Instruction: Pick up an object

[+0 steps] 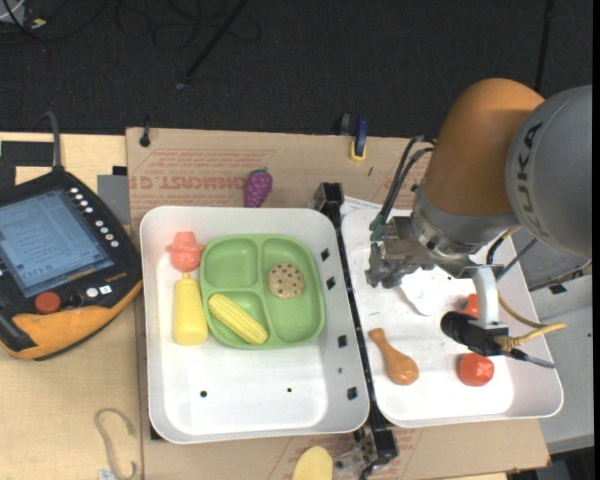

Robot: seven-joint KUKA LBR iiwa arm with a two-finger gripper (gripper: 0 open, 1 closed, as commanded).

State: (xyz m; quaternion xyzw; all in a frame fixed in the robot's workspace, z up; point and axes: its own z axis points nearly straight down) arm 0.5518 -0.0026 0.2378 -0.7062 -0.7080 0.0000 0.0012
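My gripper hangs low over the back left part of the right bin, under the grey arm with its orange band. A crumpled white object lies just right of the gripper. Nearer the front, a tan drumstick lies on the bin floor, and a red tomato sits to its right. A small red-orange piece peeks out beside the wrist. Nothing visibly hangs from the gripper.
The left bin holds a green divided plate with a corn cob and a cookie; a yellow bottle and a pink toy lie beside it. Purple grapes, a yellow lemon and a teach pendant lie outside.
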